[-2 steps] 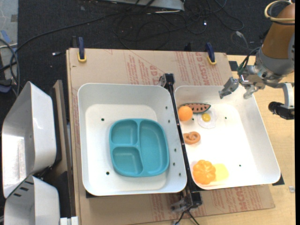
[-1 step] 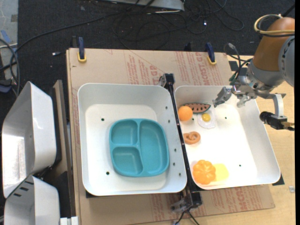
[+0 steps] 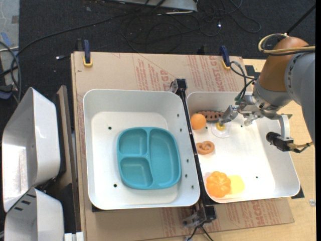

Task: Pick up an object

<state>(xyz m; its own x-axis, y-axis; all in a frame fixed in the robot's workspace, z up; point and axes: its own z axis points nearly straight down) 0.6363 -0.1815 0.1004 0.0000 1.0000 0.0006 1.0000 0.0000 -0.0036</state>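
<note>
Spare white tubs (image 3: 27, 144) are sitting off the bench at far left. Left bin (image 3: 95, 104) is holding a teal divided plate (image 3: 149, 157), lying flat, roughly centred, three compartments facing up. Black clamp (image 3: 180, 84) is sitting at the top of the seam between the two bins.

Right bin (image 3: 281, 179) is carrying the pickable items, all along its left side: small orange ball (image 3: 198, 121) near the top left, a dark reddish strip-like piece (image 3: 210, 116) just beside it toward the back wall, a tan ring-shaped piece (image 3: 205, 146) lying below the ball, and an orange tangerine-like fruit (image 3: 218, 184) touching a yellow piece (image 3: 235, 185) at the front edge.

Gripper (image 3: 226, 116) is hanging low over the upper part of the right bin, close to the dark strip and right of the ball, above a small pale round thing (image 3: 220, 129). Can't tell finger state from this angle. Nothing is visibly being held. Arm (image 3: 286, 77) is reaching in from the right.
</note>
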